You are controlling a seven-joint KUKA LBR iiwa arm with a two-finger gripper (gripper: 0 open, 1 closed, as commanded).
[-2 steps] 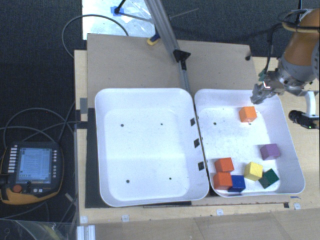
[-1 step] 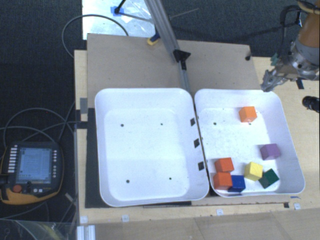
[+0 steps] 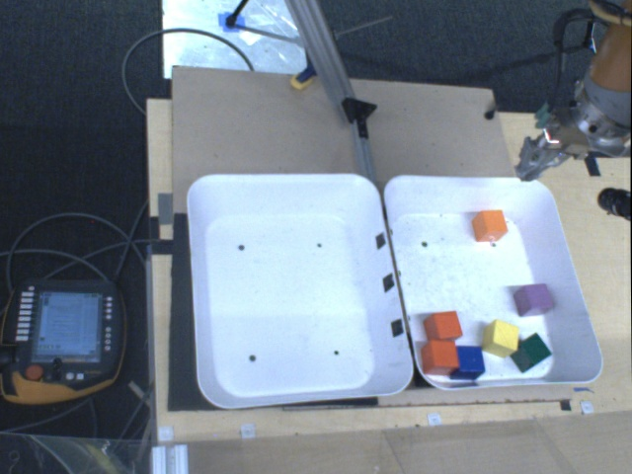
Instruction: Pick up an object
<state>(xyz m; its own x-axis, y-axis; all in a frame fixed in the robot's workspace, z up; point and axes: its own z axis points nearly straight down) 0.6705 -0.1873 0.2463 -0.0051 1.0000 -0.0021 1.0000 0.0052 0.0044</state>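
Operator: Where is the arm [image 3: 607,62] sitting?

Technician: It is hovering off the right bin [image 3: 568,265], at the far corner. Whether the jaws are apart, I cannot tell.

Operator: Best target?

Technician: The orange cube [image 3: 489,225] is lying alone, nearest; centring above it before descending is advisable.
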